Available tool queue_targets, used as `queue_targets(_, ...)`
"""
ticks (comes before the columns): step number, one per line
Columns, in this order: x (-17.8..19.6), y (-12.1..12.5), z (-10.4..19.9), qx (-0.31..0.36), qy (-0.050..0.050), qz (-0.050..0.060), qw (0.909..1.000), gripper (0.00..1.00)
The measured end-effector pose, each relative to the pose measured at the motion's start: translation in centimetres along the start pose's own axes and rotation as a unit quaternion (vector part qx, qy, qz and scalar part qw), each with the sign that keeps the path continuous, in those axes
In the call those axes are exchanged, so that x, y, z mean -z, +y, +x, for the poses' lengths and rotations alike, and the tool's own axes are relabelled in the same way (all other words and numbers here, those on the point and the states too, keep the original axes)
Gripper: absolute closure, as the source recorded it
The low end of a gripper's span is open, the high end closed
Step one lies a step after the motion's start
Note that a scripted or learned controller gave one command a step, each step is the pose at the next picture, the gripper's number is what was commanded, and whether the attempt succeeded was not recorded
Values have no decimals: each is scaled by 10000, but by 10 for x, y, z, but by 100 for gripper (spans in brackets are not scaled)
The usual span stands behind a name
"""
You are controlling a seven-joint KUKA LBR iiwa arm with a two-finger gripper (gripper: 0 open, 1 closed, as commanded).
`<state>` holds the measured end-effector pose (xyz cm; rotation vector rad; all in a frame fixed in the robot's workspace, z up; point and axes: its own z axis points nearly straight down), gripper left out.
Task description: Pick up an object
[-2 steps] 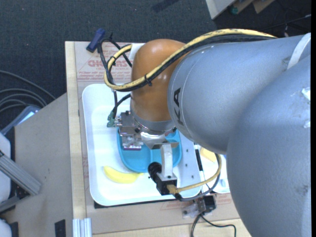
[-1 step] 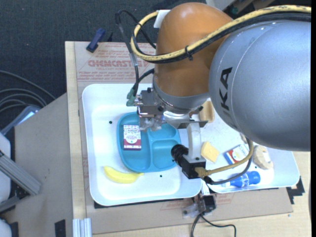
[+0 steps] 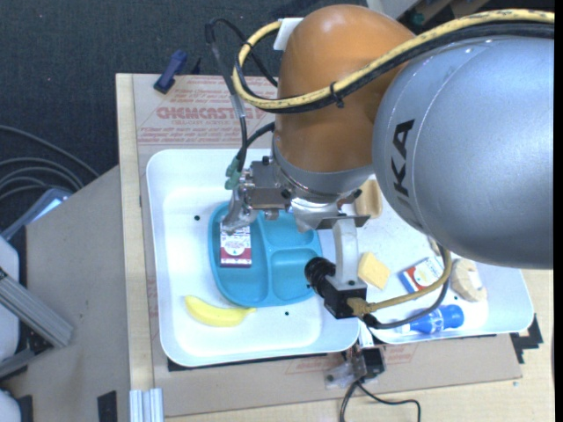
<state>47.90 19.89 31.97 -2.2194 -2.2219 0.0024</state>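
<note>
Directly beneath the fingers [image 3: 236,221] lies a red packet [image 3: 237,250] on the blue tray [image 3: 281,271].

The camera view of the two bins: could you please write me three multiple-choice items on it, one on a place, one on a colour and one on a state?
1. Where does the banana lie?
A. In the left bin, in front of the tray
B. In the right bin
C. On the cardboard outside both bins

2. What colour is the divided tray?
A. Red
B. Blue
C. Green

3. How does the tray rest?
A. Standing on edge against the bin wall
B. Lifted clear of the bin
C. Flat on the bin floor

Answers:
1. A, since the banana sits near the left bin's front rim, beside the tray.
2. B, as its compartments are plainly blue.
3. C, because its open compartments face up, with the gripper over its left part.
</note>
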Motion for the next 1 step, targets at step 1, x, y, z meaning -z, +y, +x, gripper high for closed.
queue_targets(1,-178,-1,-20,-14,-5,8,10000,0)
